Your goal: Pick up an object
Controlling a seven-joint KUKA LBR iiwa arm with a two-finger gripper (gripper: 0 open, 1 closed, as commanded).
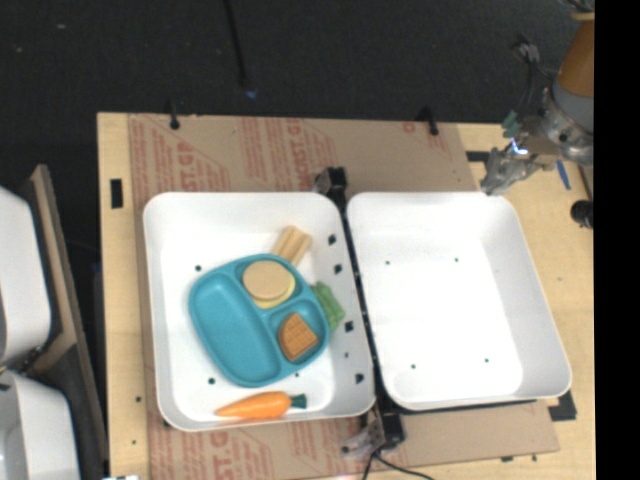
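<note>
On your left, the left bin point(160, 268) holds everything worth picking: a blue tray point(235, 333) lying at a slant in the middle, with a round tan cookie point(269, 281) in its upper compartment and a brown waffle piece point(298, 337) in its lower right one. A pale wooden block point(292, 242) rests against the tray's upper edge, a green piece point(330, 306) pokes out at its right side, and an orange carrot point(258, 405) lies just below the tray near the bin's front wall. Move right and you cross the divide into the right bin point(500, 368), then reach the jaws point(500, 175) beyond that bin's far right corner, over the bench point(130, 168). They are too small and blurred here for you to tell whether they are spread or pressed together, and nothing shows between them. Every object lies well apart from them, across the whole right bin. Expect trouble from that crowding: the cookie and waffle sit inside raised tray walls, so a descent could strike a rim, and the carrot lies close to the bin wall, which could block one side of the jaws.
</note>
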